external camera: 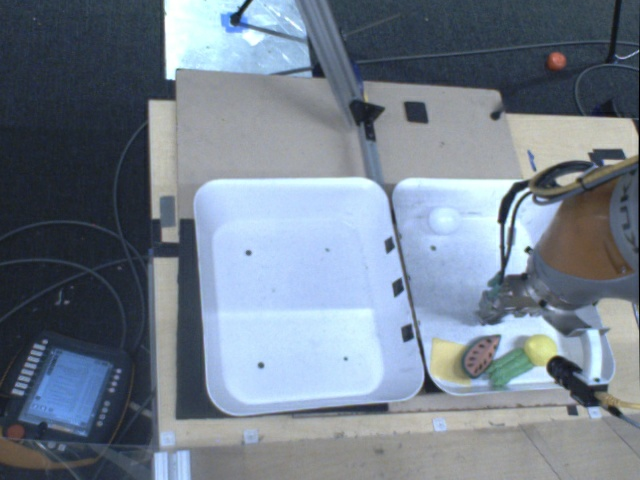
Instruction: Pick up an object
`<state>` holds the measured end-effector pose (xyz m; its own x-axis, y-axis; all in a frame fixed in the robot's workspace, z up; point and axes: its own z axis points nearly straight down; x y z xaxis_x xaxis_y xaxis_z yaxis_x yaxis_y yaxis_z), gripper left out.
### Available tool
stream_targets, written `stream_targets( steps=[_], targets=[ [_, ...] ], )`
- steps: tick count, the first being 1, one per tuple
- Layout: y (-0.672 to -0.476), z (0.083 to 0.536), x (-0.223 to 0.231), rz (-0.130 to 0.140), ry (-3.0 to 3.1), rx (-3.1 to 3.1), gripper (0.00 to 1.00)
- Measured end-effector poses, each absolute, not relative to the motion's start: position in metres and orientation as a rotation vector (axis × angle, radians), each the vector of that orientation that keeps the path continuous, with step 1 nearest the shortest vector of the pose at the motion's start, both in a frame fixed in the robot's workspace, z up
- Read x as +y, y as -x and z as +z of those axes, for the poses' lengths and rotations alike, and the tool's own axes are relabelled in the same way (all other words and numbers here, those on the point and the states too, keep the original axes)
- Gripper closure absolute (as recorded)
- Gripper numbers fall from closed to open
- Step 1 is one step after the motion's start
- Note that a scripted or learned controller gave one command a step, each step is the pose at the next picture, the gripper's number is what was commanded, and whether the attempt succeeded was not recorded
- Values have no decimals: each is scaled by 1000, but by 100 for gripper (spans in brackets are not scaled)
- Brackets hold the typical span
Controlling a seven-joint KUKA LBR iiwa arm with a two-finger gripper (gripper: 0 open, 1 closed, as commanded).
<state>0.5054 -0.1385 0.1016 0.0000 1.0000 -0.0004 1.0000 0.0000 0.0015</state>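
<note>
The counter [440, 138] is a pale tan board set on a dark carpeted floor [80, 88], with black cables [130, 198] looping off its nine o'clock side. A handheld control pendant [62, 386] with a lit screen lies on the floor at eight o'clock, and a small orange ball [556, 61] sits on the carpet at one o'clock. A grey metal pole [335, 53] slants down from twelve o'clock to the seam between the bins.

The left bin [300, 193] is a shallow white tray with a few small dark dots on its floor. The right bin [415, 208] holds a cluster at its five o'clock corner: a yellow flat piece [447, 358], a reddish-brown oval object with dark spots [482, 355] lying on it, a green elongated object [510, 365] just beside that, and a yellow round object [540, 348] touching the green one's far end. A white ball [443, 220] rests near the bin's twelve o'clock rim, well apart from the cluster.

The arm [590, 253] comes in from three o'clock, its claw [497, 303] low over the right bin's floor just above the cluster; I cannot tell whether the claw is spread or pressed together.
</note>
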Motion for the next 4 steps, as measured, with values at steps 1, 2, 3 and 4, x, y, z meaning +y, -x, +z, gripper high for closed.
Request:
stream_targets(
  steps=[1,2,3,4],
  targets=[
    [-500,147,-143,4,-2219,2219,100],
    [-503,208,-148,5,-2218,2219,100],
    [-497,268,-151,6,-2217,2218,100],
    [-497,298,-151,3,-2219,2221,100]
  ],
)
